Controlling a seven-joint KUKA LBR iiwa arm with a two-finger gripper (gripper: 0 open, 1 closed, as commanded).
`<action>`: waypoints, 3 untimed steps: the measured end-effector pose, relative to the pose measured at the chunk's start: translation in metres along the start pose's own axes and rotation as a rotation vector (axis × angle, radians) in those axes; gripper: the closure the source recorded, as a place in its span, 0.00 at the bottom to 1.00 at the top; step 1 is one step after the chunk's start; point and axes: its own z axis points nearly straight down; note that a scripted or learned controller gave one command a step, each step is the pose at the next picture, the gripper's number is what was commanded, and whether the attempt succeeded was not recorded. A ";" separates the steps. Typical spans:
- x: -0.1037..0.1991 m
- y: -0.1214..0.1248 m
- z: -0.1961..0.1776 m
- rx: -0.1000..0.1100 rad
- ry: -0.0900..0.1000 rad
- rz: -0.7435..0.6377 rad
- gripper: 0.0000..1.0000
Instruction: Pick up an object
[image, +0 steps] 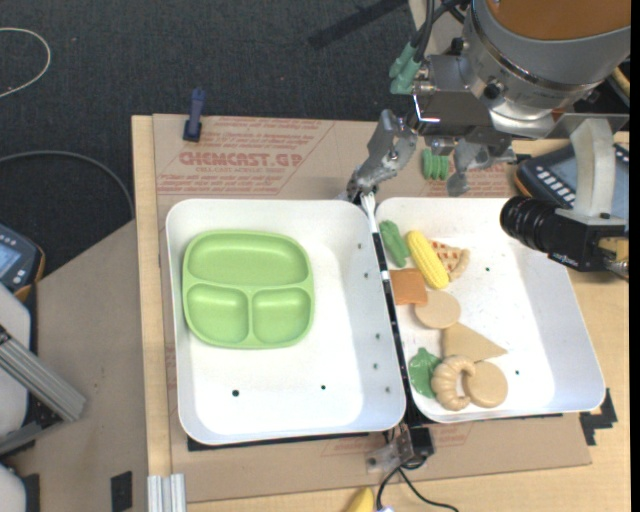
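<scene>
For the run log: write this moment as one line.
end effector: above bins' far edge, grasp unconfirmed | green tray: left bin | toy corn: right bin, untouched

I counted two shallow white plastic bins, left (200, 400) and right (560, 330). Left bin held one light-green three-compartment plastic tray (247, 289). In the right bin I logged one yellow corn cob (428, 259), one waffle-patterned pizza slice (453, 261), one orange square block (408, 287), two tan round discs (437, 310) (489, 384), one tan wedge (470, 344), one pale croissant (450, 382), and two green pieces (392, 243) (421, 371).

Arm (545, 45) raised, claw (372, 180) angled down-left
</scene>
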 end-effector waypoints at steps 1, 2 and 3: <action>-0.002 0.001 -0.009 0.000 -0.001 0.003 1.00; 0.053 -0.001 0.028 0.013 -0.004 -0.002 1.00; 0.065 0.002 0.001 0.002 -0.001 0.001 1.00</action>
